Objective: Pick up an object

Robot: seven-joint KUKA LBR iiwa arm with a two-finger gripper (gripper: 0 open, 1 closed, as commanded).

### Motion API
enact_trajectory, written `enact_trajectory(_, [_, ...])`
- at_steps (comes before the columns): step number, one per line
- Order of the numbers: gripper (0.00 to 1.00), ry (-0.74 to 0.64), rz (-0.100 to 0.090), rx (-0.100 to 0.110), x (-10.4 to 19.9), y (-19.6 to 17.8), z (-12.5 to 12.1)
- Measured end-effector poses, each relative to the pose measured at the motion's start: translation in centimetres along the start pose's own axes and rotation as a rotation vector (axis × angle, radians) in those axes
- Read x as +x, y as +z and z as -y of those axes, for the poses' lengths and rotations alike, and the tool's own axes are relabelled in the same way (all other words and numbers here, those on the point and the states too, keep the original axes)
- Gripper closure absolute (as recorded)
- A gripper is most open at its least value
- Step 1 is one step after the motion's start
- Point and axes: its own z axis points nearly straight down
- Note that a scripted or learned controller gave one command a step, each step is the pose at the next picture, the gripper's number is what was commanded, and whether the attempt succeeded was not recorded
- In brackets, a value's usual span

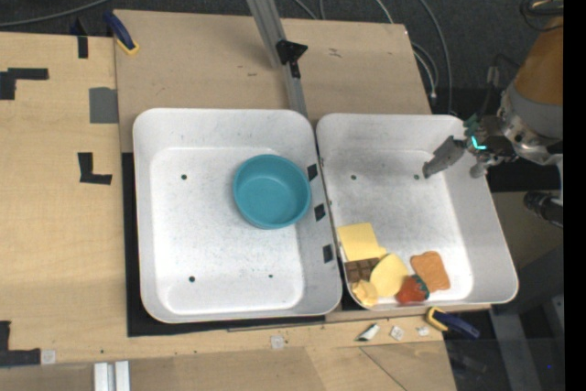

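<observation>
teal bowl (271,190) in left bin (165,197)

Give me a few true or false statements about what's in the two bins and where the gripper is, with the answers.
1. The blue bowl sits in the left bin. True.
2. The gripper is over the left bin. False: it is over the upper right part of the right bin.
3. The yellow pieces lie at the near edge of the right bin. True.
4. The red piece lies inside the blue bowl. False: it lies in the right bin beside the orange piece.
5. The gripper holds the orange piece. False: it is well apart from it.
</observation>
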Motion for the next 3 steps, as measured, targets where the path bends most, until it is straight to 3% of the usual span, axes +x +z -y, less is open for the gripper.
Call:
enact_trajectory(2, [0.00,0.002,0.000,0.006,-1.5,11.8,0.0])
enact_trajectory(3, [0.00,0.000,0.002,0.000,-1.4,13.7,0.0])
